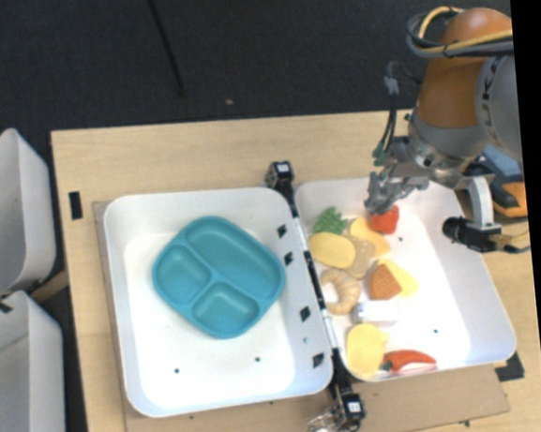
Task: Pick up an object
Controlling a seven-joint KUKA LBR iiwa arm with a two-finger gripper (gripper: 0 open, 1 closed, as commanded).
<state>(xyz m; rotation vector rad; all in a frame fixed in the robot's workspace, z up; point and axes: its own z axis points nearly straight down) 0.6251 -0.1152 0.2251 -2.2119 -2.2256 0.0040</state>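
Note:
The right bin (456,288) holds a pile of toy food: a green leafy piece (328,221), a yellow oval piece (331,249), a red piece (384,219), an orange wedge (384,282), a pale ring shape (343,293), a yellow round piece (364,347) and a red pepper-like piece (410,360). My gripper (383,197) hangs at the back of this bin, right above the red piece and touching or nearly touching it. The fingers point down into the pile.
The left bin (152,362) carries a blue compartment plate (218,275). A divider with black clips (304,283) runs between the bins. The arm's orange band (452,82) and grey wrist sit above the right bin's back right corner. White boxes (3,224) stand off the bench's left.

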